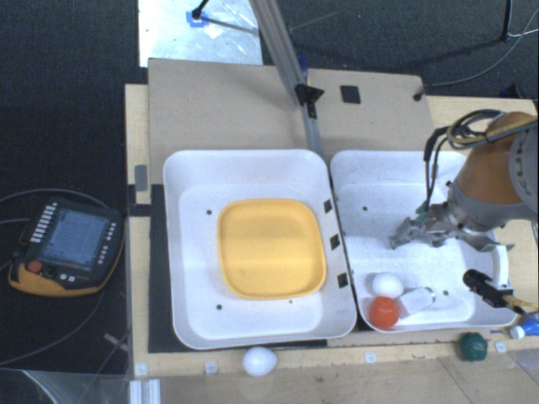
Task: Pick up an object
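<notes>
Tool (402,236) hovers in right bin (362,183), grip state unclear; white ball (386,285) lies nearby, apart.

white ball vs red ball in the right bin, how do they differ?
The white ball is pale; the red ball is orange-red. The white one lies farther up the right white bin; the red one sits at its near rim. The red looks slightly larger. Both are round, side by side, apart from the gripper.
</notes>
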`<action>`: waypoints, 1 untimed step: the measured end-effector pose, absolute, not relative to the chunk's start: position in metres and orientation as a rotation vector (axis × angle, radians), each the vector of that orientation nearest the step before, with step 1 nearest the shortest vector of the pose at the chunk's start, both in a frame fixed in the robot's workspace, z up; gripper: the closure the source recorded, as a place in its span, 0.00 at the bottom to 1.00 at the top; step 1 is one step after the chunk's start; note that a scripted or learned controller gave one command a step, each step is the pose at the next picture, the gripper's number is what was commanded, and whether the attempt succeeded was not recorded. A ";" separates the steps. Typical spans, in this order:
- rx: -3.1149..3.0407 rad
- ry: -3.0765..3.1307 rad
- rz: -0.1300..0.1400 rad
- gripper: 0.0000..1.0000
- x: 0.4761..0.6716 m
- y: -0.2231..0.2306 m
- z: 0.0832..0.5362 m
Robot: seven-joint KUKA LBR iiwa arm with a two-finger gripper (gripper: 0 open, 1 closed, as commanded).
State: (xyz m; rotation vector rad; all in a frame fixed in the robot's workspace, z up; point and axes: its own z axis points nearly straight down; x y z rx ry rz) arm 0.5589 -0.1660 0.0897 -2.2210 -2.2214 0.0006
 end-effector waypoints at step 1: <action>-2.223 -2.222 -0.002 1.00 0.560 -0.166 0.101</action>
